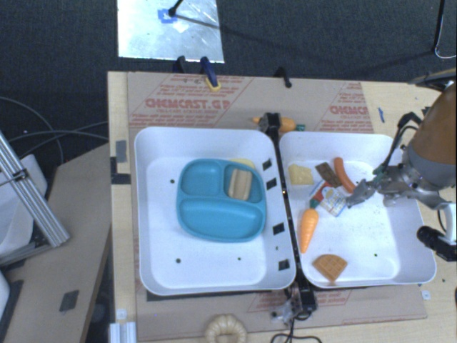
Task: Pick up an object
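- Dark carpet surrounds the bench (235, 95), whose brown top bears red printed lettering along its far edge
- Two shallow white bins sit side by side on it: the left bin (161, 263) and the right bin (400, 263), their inner walls touching along a row of black clips
- One blue divided plate (218, 209) lies in the left bin, with one tan block (240, 184) resting in its upper right compartment and a pale yellow piece just behind that block
- Six loose items lie in the right bin: one orange carrot (308, 227) near the dividing wall, one waffle-like cracker (330, 266) toward the near edge, one pale yellow wedge (301, 174) at the far left, one dark brown strip (328, 172) beside it, one orange sausage (343, 174) just right of the strip, and one clear crumpled packet (331, 202) with red markings
- One gripper (355, 195) reaches in from the right and hangs low over the right bin, its tip just beside the packet; whether the fingers are parted or closed cannot be told, and nothing visibly sits between them
- One orange-banded grey arm (432, 148) fills the right side above the bin
- One braided ring (227, 329) lies at the near edge of the bench
- One blue clamp (209, 71) grips the far edge, and one reflective square sheet (170, 18) lies on the carpet beyond
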Robot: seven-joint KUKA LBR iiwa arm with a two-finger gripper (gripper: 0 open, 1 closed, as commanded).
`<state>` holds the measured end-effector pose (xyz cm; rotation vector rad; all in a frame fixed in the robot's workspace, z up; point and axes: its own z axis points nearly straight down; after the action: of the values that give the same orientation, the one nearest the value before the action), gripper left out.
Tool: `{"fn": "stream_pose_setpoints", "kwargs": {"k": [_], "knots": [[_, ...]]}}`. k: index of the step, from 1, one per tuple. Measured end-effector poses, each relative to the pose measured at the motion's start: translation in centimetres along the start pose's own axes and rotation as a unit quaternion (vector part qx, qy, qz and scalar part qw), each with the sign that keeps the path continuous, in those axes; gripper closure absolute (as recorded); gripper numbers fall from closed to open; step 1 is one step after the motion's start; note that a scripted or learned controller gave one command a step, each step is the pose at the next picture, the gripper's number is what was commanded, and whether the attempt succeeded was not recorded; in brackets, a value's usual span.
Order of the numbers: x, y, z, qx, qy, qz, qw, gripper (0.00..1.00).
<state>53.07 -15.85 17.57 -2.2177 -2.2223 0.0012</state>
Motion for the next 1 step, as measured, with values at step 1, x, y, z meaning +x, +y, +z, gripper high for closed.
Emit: {"fn": "stream_pose_setpoints", "kwargs": {"k": [1], "knots": [[-1.00, -0.08, 5.40, 0.001, 0.000, 0.000, 1.0000, 0.00]]}}
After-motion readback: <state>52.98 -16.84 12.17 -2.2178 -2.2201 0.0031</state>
